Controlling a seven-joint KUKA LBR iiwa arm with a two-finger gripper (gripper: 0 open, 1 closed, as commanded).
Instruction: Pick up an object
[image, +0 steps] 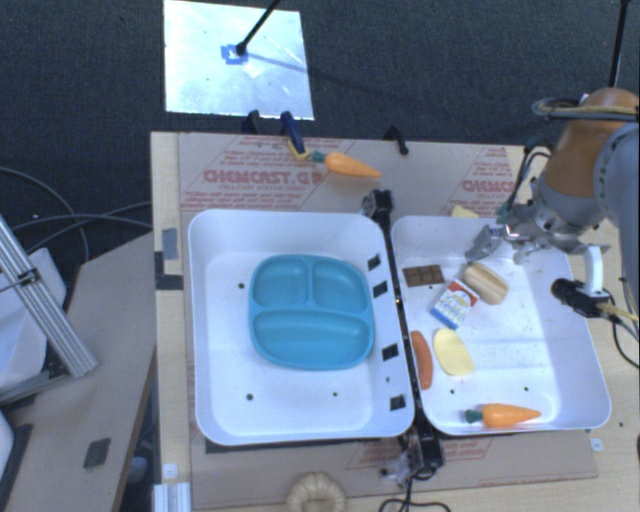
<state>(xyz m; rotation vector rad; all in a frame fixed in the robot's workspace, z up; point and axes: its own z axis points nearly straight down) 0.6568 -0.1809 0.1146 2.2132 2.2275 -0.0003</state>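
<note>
Grey two-finger gripper (490, 243) over right white bin (575, 370), just above tan bread roll (485, 283); finger state can't be told. Blue sectioned plate (310, 310) in left bin.

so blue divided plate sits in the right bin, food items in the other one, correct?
No. The camera view shows the blue divided plate in the left bin. The food items, such as the chocolate bar and carrot, lie in the right bin.

Dark carpet (80, 90) surrounds the bench, with a shiny metal sheet (238, 58) lying far behind it, cables (60, 215) trailing left, and a tan side table (80, 400) near left.
</note>
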